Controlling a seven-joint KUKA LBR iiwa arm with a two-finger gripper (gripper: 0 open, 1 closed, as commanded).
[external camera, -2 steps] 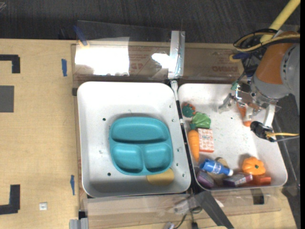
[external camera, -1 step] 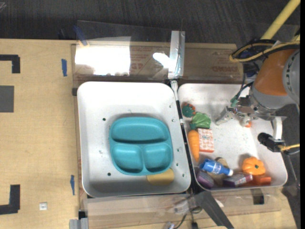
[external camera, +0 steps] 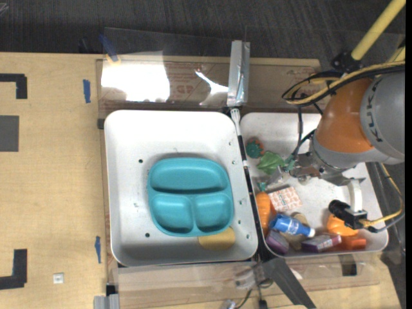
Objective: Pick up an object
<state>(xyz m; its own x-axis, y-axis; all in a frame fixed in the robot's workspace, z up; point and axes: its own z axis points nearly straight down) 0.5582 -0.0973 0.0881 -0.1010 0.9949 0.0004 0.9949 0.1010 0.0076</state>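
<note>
One grey arm (external camera: 376, 118) bends down over the right bin (external camera: 376, 240), its end effector (external camera: 301, 170) beside a green toy (external camera: 271, 162), grip state unreadable.

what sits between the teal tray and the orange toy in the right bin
In the camera view, the bins' adjoining white walls separate the teal tray from the orange toy.

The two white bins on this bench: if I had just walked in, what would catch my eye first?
Probably the teal divided tray lying in the middle of the left bin, with a tan sponge-like block at its lower edge. Next, the right bin, where small bright things are heaped along its lower side, among them a blue bottle. Over that bin hangs the arm, grey with an orange band.
</note>
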